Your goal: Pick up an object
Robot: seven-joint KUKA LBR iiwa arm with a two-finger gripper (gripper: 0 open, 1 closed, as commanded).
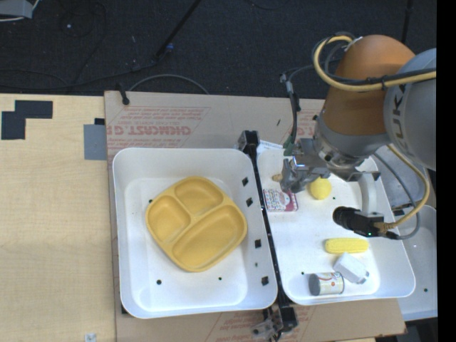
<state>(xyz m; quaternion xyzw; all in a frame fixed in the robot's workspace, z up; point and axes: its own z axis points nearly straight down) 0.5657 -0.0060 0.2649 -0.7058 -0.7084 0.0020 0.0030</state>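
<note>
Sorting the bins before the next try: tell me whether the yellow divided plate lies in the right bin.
No. The yellow divided plate lies in the left bin, while the right bin holds the smaller items.

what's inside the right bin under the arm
The right bin holds a yellow corn cob, a small bottle, a white block, a pink-and-white packet and a yellow ball. The arm covers the bin's far corner.

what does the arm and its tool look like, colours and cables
The arm is grey with a large rounded orange section above the wrist. A yellow cable and thinner black cables loop around that section, and another yellow-and-black cable curves down its right side. The tool is a small metallic grey block with dark parts.
</note>
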